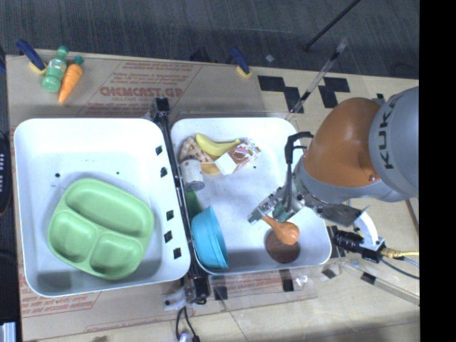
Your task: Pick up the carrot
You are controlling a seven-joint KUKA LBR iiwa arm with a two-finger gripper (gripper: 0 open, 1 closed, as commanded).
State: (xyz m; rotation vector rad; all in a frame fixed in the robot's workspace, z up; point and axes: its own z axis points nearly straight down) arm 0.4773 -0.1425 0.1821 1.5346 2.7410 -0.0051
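The carrot (70, 81), at the tabletop's far-left corner, looks light, stiff, best pinched mid-body; the jaws' state is unclear.

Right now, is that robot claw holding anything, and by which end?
It cannot be told. The claw is right at the thin end of an orange pear-shaped thing in the right bin, but the fingers are too blurred to show a hold.
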